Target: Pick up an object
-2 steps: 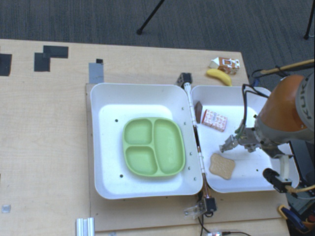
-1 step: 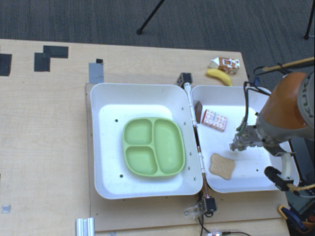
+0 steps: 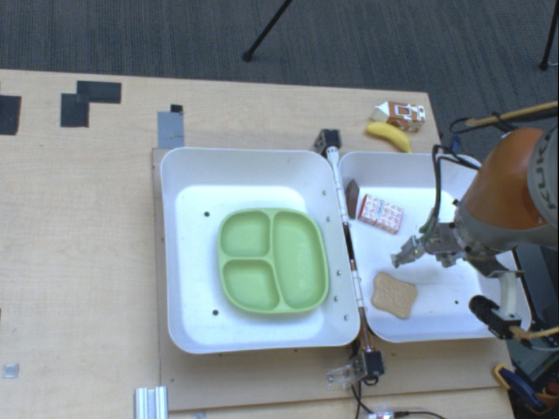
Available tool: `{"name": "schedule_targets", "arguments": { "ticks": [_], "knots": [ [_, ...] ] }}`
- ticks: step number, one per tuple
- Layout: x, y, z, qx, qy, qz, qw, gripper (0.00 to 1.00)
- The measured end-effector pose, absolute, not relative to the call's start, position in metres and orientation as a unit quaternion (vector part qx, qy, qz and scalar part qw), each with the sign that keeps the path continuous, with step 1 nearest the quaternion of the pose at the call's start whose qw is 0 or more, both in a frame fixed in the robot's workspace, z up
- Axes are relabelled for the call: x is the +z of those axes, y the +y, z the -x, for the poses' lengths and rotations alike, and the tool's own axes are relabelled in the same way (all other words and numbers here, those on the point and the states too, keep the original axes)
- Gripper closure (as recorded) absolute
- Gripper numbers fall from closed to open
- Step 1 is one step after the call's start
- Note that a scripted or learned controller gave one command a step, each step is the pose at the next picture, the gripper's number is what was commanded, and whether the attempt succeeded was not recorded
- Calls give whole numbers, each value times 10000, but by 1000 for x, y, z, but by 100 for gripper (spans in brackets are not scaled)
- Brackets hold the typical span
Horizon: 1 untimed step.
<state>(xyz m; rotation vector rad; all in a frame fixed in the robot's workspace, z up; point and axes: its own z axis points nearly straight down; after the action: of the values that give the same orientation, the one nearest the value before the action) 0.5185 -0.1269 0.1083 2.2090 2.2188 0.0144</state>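
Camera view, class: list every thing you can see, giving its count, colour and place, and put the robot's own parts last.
bins: two, white, side by side on the bench
plate: one, green, three compartments, in the left bin
toast: one, tan, right bin, near edge
packet: one, red and white, right bin, far part
banana: one, yellow, on the bench beyond the right bin
carton: one, white and orange, by the banana
arm: one, grey with orange band, from the right
end effector: one, grey, above the right bin, just above the toast

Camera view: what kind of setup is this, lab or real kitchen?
Most likely a robot-manipulation lab bench, not a kitchen: two white bins fixed side by side on a plywood bench, toy food like a bread slice and banana, and a tripod leg on grey carpet.
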Motion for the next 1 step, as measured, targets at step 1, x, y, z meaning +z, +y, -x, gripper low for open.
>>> {"name": "schedule_targets", "arguments": {
  "ticks": [1],
  "knots": [
    [87,-111,-490,30,7068,-7073,50,0]
  ]
}}
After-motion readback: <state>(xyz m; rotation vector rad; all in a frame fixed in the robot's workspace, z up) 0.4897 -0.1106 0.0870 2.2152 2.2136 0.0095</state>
